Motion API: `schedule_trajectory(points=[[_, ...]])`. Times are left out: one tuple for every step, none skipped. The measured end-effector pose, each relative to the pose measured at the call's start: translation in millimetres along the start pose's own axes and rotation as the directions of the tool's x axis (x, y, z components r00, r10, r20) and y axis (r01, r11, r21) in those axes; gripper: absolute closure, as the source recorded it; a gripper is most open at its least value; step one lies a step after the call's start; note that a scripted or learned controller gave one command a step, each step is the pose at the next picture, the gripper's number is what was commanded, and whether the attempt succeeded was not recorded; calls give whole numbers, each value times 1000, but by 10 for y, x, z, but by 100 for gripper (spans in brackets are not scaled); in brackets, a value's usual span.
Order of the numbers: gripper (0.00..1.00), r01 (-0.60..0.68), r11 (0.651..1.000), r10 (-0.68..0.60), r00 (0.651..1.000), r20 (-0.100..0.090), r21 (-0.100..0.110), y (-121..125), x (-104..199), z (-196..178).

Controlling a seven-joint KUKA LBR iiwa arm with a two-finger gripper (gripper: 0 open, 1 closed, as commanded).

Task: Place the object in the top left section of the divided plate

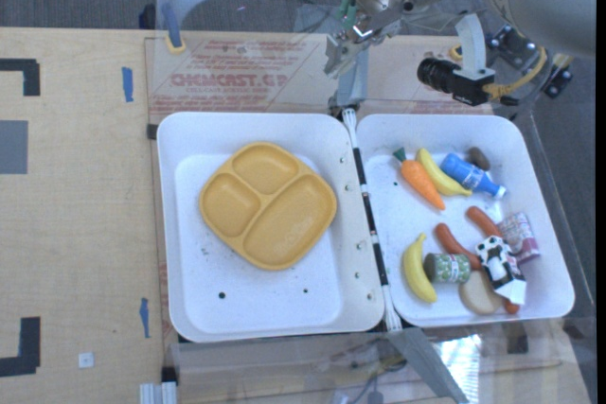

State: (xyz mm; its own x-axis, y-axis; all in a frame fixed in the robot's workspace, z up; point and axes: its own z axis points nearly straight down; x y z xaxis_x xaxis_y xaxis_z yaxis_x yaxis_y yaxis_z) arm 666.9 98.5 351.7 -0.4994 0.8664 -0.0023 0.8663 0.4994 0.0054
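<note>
You see the hand (348, 52) above the table's (76, 203) far edge, behind the seam between the bins; whether it is wide or narrow cannot be told. The yellow divided plate (268, 203) lies in the left bin (189, 298). The right bin (549, 203) holds a carrot (419, 182), two bananas (415, 268) and other toy items.

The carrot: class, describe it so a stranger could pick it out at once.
Look in the right-hand white bin, near its upper left corner. The carrot lies slanted beside a yellow banana; alone there, it is orange and tapered, with a green tuft on top.
</note>
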Motion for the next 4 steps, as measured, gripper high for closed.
schedule_trajectory(points=[[100,108,994,-108,994,0,0,-248,688,-753],[100,265,964,-265,964,-1,-1,-8,1387,-848],[100,256,967,-256,967,-3,4,-1038,1947,-849],[0,256,967,-256,967,-3,4,-1038,1949,-849]])
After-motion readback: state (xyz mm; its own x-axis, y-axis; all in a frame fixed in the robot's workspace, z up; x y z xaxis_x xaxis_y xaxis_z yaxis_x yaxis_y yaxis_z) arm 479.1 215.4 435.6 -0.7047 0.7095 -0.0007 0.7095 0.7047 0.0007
